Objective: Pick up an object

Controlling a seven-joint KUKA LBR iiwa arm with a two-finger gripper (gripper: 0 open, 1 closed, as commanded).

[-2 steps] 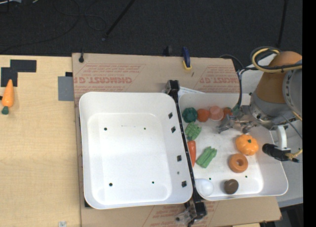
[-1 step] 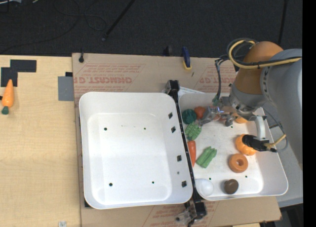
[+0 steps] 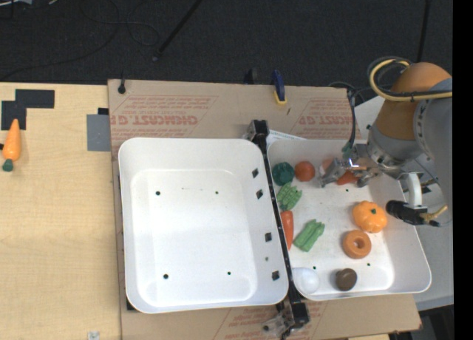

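Where the right bin (image 3: 414, 276) sits, two green vegetables (image 3: 309, 233), one doughnut (image 3: 358, 244).

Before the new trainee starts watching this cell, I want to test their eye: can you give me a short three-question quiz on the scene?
1. True or false: the round orange pumpkin toy lies in the left white bin.
2. Which lies nearest the right white bin's front edge? A) round red tomato toy B) brown round toy C) dark green broccoli toy
3. Fill in: the two-finger gripper hovers over the ___ bin.

Key: 1 false; 2 B; 3 right.
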